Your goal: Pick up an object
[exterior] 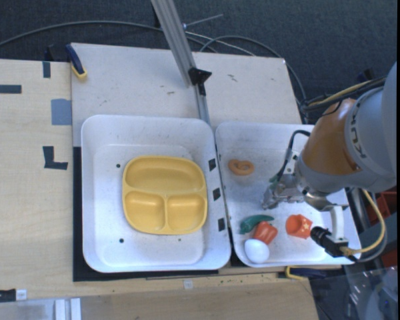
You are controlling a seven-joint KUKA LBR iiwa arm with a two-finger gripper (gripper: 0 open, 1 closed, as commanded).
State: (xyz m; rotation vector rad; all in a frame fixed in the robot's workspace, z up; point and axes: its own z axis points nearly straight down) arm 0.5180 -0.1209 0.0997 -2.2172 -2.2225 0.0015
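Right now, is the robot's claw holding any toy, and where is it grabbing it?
Nothing shows between its fingers. The gripper hangs over bare floor of the right bin, apart from the toys there.

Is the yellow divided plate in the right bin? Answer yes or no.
No, the yellow plate lies in the left bin.

A pale wooden bench top fills the left side, marked with grey tape patches. A lighter board lies behind the bins. Dark carpet covers the floor beyond, crossed by loose cables. A slanted metal pole rises from the board. Lighting is even.
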